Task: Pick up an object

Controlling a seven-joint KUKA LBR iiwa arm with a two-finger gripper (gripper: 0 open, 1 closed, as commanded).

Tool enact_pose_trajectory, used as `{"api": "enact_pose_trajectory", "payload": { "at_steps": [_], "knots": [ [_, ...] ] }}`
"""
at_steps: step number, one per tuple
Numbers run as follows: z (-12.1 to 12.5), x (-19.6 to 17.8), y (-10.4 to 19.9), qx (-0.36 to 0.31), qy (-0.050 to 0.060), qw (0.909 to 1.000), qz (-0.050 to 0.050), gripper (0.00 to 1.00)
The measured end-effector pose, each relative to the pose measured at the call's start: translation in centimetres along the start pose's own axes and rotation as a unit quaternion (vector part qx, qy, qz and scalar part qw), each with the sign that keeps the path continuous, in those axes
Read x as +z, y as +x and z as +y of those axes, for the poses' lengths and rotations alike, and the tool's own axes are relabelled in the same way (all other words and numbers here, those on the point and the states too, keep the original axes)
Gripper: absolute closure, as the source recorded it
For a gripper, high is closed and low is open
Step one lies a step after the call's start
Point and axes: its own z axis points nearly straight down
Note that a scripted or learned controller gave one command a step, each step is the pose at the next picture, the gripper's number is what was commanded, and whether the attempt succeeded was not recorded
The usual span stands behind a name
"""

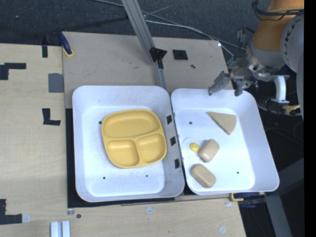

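The right bin (pixel 256 147) holds a tan wedge-shaped piece (pixel 223 121), a small yellow piece (pixel 194 147), a tan oblong block (pixel 209 150) beside it and a second tan oblong (pixel 203 175) nearer the front. My gripper (pixel 228 87) hangs over the bin's far rim, above and behind the wedge. Its two fingers are spread apart with nothing between them. It touches none of the objects.
The left bin (pixel 84 132) holds a yellow divided plate (pixel 133 137). A slanted metal pole (pixel 140 26) rises behind the bins. The grey and orange arm (pixel 276 28) comes in from the upper right. Cables lie across the dark floor behind the bench.
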Motion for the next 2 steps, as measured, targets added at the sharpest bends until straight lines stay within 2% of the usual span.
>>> {"api": "enact_pose_trajectory", "payload": {
  "at_steps": [1, 2],
  "knots": [
    [-1.0, 5.1, 0.4, 0.0, 0.0, 1.0, 0.0, 0.0],
    [-0.3, 9.7, 0.3, 0.0, -0.001, 1.0, 0.0, 0.0]
  ]
}}
